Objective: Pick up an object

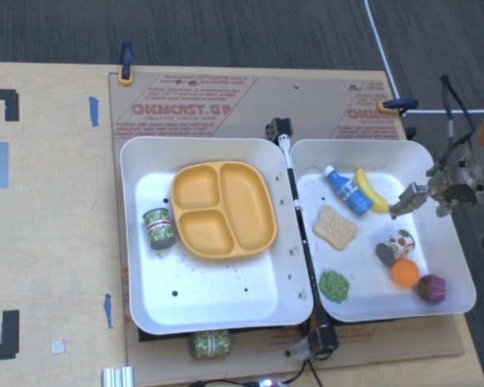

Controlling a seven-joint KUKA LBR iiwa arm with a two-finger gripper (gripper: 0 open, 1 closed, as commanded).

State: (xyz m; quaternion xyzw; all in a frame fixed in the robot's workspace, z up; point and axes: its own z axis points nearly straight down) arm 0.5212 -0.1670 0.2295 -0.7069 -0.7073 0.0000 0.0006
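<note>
Though the arm runs off frame, you see the gripper holding nothing, finger gap unclear; board reads "CHEMCAST".

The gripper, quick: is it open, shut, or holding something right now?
Gripper: at the right bin's right edge, above the toys; whether it is open or shut cannot be told, and nothing is seen in its grasp.

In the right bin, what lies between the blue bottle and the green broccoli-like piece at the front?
In the camera view, a tan cracker lies between the blue bottle and the green piece, on the white floor of the right bin, touching neither.
</note>
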